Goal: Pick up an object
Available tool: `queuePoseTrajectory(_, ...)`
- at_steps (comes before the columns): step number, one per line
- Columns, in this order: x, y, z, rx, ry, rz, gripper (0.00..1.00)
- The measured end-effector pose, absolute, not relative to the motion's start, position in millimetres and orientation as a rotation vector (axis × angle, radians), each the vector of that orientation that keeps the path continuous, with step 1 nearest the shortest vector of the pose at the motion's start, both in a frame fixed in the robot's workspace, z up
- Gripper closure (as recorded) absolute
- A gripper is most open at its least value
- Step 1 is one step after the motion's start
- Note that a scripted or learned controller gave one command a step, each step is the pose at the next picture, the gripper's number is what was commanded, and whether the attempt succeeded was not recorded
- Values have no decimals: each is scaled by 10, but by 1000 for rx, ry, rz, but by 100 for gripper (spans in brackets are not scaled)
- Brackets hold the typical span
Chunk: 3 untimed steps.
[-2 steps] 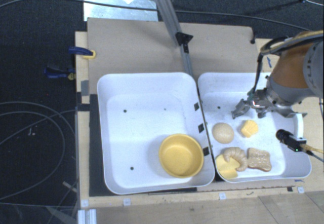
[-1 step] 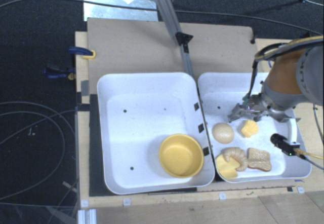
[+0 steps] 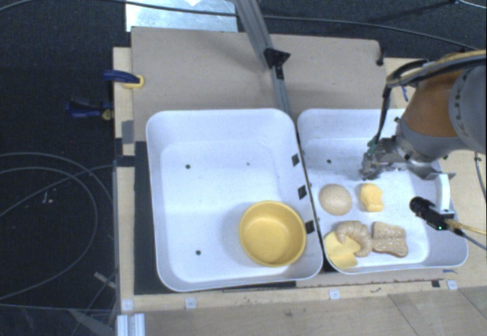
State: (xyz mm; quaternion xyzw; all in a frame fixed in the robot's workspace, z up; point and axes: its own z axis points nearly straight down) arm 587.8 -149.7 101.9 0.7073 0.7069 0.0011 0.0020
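Whether my jaws stand open or closed I cannot tell; my gripper (image 3: 373, 166) hangs low in the right bin (image 3: 335, 133), nothing visibly between the fingers. Just below it sits the small yellow block (image 3: 370, 197), chunky and smooth, apart from my tip. Beside that, to the view's left, lies a round pale bun (image 3: 335, 199), matte and domed. Nearer the front rim, a curled croissant (image 3: 355, 236) touches a tan toast slice (image 3: 389, 239), with a flat yellow piece (image 3: 340, 252) tucked in the corner. Behind me the bin floor is bare white plastic, roomy. Over in the left bin (image 3: 213, 144), a glossy yellow bowl (image 3: 272, 232) sits upright near the front wall.
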Motion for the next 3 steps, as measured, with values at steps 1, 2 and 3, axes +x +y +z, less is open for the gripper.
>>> queuePoseTrajectory(1, 5880, -1601, 1580, 2218, 2216, 5, 100)
queuePoseTrajectory(2, 5940, -1614, 2025, 2214, 2223, 4, 100)
queuePoseTrajectory(3, 5955, -1615, 2562, 2211, 2223, 6, 100)
